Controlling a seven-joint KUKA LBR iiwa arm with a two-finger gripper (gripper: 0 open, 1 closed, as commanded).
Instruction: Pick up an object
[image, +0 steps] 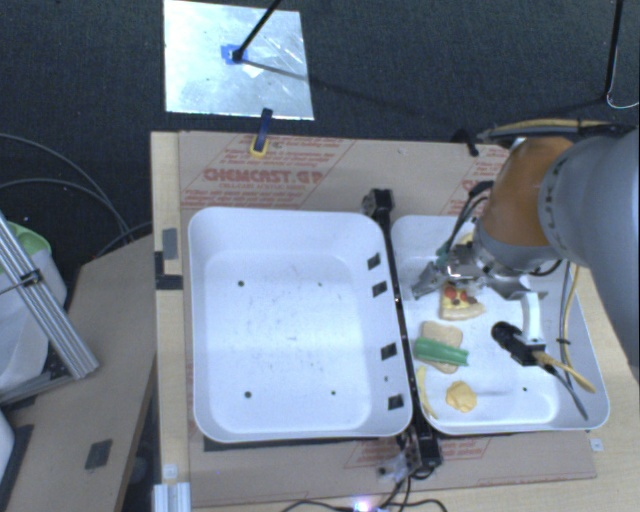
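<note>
Gripper (438, 277) is low in the right bin (560, 412) near its back-left corner, just beside the pizza-slice toy (461, 300); can't tell how far it's open or whether it has hold of anything. In front of the slice: tan piece (441, 333) touching a green piece (440, 352), then a yellow lump (461, 397) and a pale yellow strip (422, 388) by the left wall. Brown board (330, 160) under both bins reads "CHEMCAST" in red behind the left bin (200, 300); smaller print isn't legible.
</note>
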